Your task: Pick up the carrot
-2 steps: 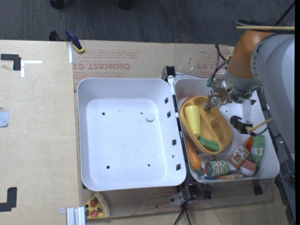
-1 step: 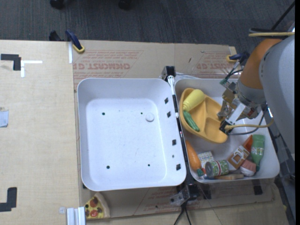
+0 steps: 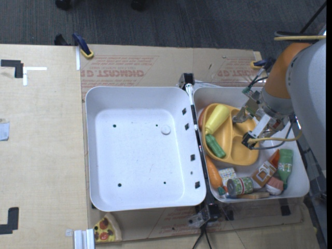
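Hovering over the right bin (image 3: 298, 188), the gripper (image 3: 245, 129) has its two fingers spread apart, one near the upper rim of a yellow bowl (image 3: 239, 150) and the other above the bowl's middle, and nothing is seen between them. The carrot (image 3: 213, 174) is an orange, long shape with a smooth skin; it lies along the left wall of the right bin, just below the yellow bowl, and its lower end comes close to a small can with a green label (image 3: 239, 185). It is well apart from the gripper. The yellow bowl is tilted against the left side of this bin, and on its left part rest a yellow banana-like piece (image 3: 217, 116) and a green vegetable (image 3: 215, 146), the green one below the yellow one. In the lower right part of the same bin there are a green bottle (image 3: 285, 164) with a red piece (image 3: 274, 157) just beside it, and a small brown and white box (image 3: 265, 174). The left bin (image 3: 98, 191) holds one small white round object (image 3: 165, 130) near its upper right area. Both bins stand on a sheet of cardboard (image 3: 135, 67).
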